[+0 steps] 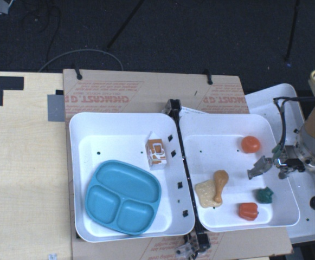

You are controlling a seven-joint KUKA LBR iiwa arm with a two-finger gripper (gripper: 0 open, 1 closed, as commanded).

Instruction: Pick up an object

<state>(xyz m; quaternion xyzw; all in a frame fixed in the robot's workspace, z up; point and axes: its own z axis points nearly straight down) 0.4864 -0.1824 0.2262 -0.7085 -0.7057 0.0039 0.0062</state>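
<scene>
Right bin (287, 221): green toy (264, 195) just below hand (260, 168).

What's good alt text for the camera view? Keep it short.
A robot arm's pincer hangs over the right white bin, near an orange ball, a green toy, a red pepper and a toy drumstick. The left bin holds a blue divided plate and a small carton.

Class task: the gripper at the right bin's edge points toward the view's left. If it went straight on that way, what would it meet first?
Probably the tan drumstick toy, which lies left of the gripper. Height is unclear, so it might pass above it.
</scene>
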